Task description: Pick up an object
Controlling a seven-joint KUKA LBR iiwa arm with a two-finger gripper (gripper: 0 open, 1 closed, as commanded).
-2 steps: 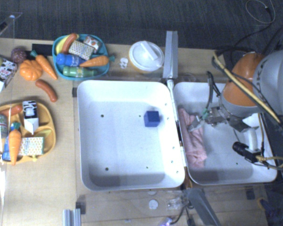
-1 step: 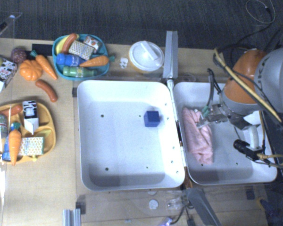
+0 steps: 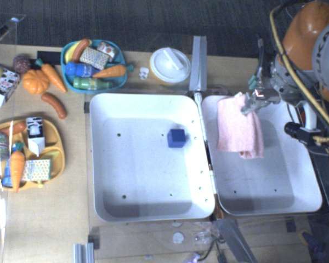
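A pink cloth (image 3: pixel 239 128) hangs above the right bin (image 3: pixel 274 196), held up by its top corner and casting a shadow on the bin floor. My gripper (image 3: pixel 250 102) is at that top right corner, shut on the cloth. A blue cube (image 3: pixel 176 137) lies in the left bin (image 3: pixel 137 185), right of its centre, well apart from the gripper.
Left of the bins stand a blue bowl (image 3: pixel 93 64) and a yellow plate (image 3: pixel 26 153) of toy food, with a toy pumpkin (image 3: pixel 34 81) and sausage (image 3: pixel 54 105) loose on the bench. A white lidded dish (image 3: pixel 171 64) sits behind the left bin.
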